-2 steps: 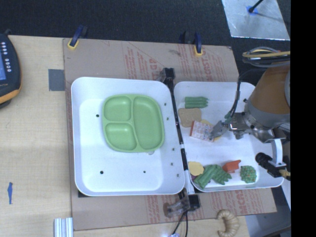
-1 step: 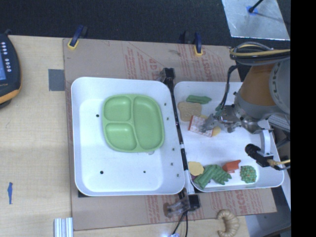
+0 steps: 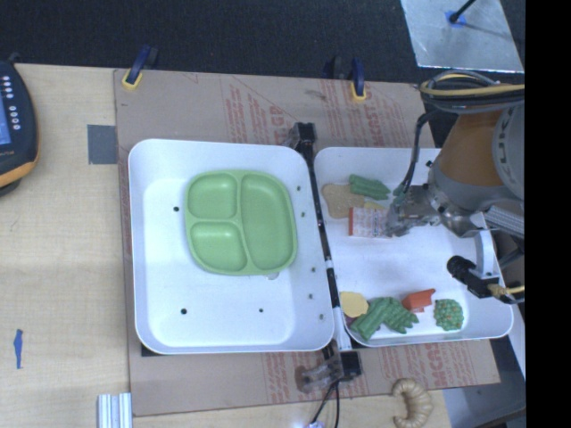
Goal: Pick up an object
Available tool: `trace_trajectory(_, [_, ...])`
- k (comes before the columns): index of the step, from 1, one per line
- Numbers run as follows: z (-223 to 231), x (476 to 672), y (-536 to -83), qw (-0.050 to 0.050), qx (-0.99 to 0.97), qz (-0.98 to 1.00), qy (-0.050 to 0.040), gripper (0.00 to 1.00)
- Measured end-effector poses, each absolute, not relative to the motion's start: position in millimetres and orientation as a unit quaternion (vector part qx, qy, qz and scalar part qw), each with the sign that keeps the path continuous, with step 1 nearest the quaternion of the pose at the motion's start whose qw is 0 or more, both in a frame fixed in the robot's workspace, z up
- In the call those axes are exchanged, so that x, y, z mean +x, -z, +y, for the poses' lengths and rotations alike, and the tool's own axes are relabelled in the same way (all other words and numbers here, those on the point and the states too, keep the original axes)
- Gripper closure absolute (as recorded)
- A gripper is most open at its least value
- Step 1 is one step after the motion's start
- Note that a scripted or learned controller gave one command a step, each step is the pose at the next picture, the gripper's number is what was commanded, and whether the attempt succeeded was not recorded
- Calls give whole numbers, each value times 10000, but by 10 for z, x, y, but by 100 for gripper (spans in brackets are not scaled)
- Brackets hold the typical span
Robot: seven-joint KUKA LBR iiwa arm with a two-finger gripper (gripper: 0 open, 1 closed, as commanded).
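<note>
Counter (image 3: 62, 266): light wood, with a brown cardboard sheet (image 3: 223, 105) clamped on it under both bins.

Left bin (image 3: 161, 319): white, shallow, holds a green divided plate (image 3: 241, 222) with three compartments, lying flat in the upper half.

Right bin (image 3: 406, 266): white, touching the left bin along its inner edge. Arm (image 3: 477, 154) enters from the right, orange band visible above the wrist.

End effector (image 3: 399, 218): low over the upper part of the right bin, just beside a small red-and-white packet (image 3: 363, 221). Cannot tell how far open it is, nor whether it has hold of anything; detail too blurred.

Objects, right bin, upper cluster: tan flat piece (image 3: 337, 199), green vegetable (image 3: 368, 186) touching it.

Lower cluster along the near edge: green bean pods (image 3: 384, 316), broccoli floret (image 3: 449, 314), red piece (image 3: 418, 300), yellow piece (image 3: 353, 305).
</note>
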State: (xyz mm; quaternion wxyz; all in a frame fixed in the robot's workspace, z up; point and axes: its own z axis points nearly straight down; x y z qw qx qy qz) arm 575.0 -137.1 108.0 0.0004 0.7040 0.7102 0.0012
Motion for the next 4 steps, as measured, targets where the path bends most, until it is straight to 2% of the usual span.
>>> trace_trajectory(1, [-1062, 5426, -912, -22, 7048, 7094, 20, 100])
trace_trajectory(2, [-863, 6000, -1951, 11, 7052, 7090, -5, 100])
trace_trajectory(3, [-1181, 6115, -945, 2, 7058, 7084, 10, 100])
trace_trajectory(4, [-1519, 5745, -915, -21, 7057, 7085, 16, 100])
